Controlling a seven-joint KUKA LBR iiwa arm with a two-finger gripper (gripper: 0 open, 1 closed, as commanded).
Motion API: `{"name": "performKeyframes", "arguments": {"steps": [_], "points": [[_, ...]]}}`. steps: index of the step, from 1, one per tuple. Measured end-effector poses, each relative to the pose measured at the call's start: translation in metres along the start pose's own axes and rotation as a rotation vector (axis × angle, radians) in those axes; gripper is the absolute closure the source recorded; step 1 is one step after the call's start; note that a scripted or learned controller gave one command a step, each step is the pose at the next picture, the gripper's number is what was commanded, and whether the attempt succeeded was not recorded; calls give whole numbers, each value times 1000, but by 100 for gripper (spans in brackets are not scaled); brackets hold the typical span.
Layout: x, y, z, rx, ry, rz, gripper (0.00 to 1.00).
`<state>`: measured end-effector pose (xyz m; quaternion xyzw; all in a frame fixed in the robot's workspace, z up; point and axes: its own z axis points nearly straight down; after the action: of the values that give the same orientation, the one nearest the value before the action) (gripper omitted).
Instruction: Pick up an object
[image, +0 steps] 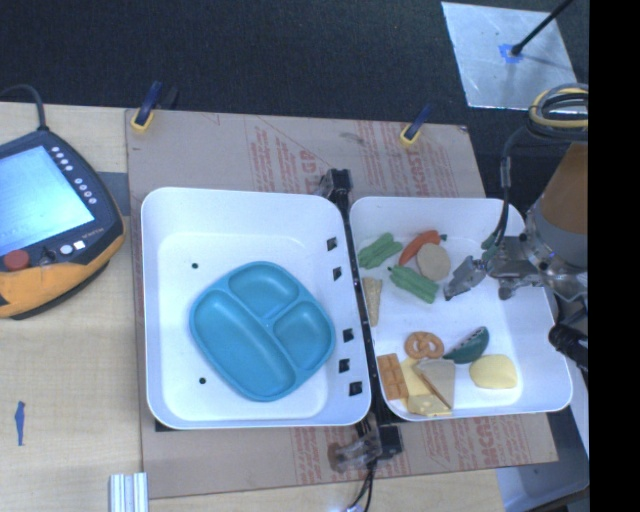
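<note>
The right bin (520, 225) holds several toy foods: two green pea pods (380, 250) (413, 283), an orange carrot (420, 242), a beige round piece (433, 263), a pretzel (424, 345), a dark teal slice (467, 345), a yellow lump (494, 372), cheese wedges (435, 385) and an orange cracker (392, 375). My gripper (485, 282) hangs over the right half of this bin, just right of the beige piece. Its fingers are spread open and nothing is between them.
The left bin (160, 300) carries a blue divided plate (262, 328). A pale wedge (372, 298) leans by the divider between the bins. A teach pendant (45, 215) lies at the far left of the bench. Cables (560, 105) hang behind the arm.
</note>
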<state>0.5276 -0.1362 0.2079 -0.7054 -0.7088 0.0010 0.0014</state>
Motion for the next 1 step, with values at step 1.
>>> {"name": "performKeyframes", "arguments": {"steps": [1], "points": [[3, -15, 122, 5, 1, 0, 0]]}}
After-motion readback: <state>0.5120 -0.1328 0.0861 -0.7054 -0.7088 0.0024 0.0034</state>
